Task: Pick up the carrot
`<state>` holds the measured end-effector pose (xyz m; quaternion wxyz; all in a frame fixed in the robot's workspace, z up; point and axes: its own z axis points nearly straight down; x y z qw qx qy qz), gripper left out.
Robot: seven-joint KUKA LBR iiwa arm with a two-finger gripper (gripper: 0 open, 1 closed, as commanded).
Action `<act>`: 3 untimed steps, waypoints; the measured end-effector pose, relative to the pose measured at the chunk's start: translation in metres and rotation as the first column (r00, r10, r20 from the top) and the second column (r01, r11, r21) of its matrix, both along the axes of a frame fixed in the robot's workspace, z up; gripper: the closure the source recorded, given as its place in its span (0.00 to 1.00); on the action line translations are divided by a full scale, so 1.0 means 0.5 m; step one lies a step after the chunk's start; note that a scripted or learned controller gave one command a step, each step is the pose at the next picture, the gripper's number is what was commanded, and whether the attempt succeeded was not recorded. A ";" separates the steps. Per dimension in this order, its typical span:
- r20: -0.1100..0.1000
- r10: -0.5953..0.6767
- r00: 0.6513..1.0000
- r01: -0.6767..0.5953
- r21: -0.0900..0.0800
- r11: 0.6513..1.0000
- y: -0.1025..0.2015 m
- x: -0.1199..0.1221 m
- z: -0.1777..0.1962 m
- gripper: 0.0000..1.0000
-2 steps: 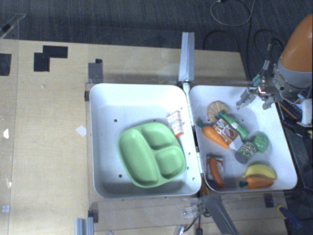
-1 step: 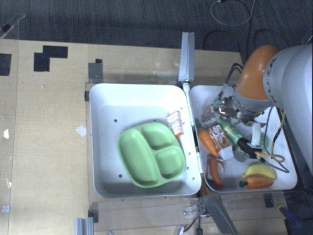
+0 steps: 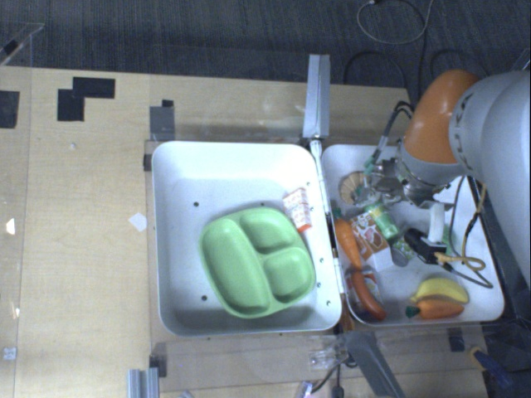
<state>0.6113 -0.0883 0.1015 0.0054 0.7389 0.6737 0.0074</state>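
Spreading across most of the view, the pale wooden counter (image 3: 75, 247) carries two shallow white bins side by side, with dark carpeted floor (image 3: 207, 15) behind it and a loop of thin cable (image 3: 394, 19) lying on that floor. Black tape patches (image 3: 83, 96) mark the counter's far left part. The left white bin (image 3: 174, 222) holds a light green, three-compartment plastic tray (image 3: 257, 259), and a small red-and-white packet (image 3: 299, 208) lies just beside the tray's far right corner. The grey arm with its orange band (image 3: 436, 118) reaches over the right white bin (image 3: 489, 301); its pincer (image 3: 383, 181) hangs above the bin's far part, and whether it is clenched or released cannot be told. The slim orange carrot (image 3: 348, 243) lies along that bin's left wall, apart from the pincer. Near it rest a brown sausage-like piece (image 3: 365, 297), a yellow banana (image 3: 440, 289) and a second orange vegetable (image 3: 436, 308) at the near right corner.
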 end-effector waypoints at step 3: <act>-0.014 0.164 0.986 -0.164 -0.002 0.987 0.200 -0.008 0.168 0.00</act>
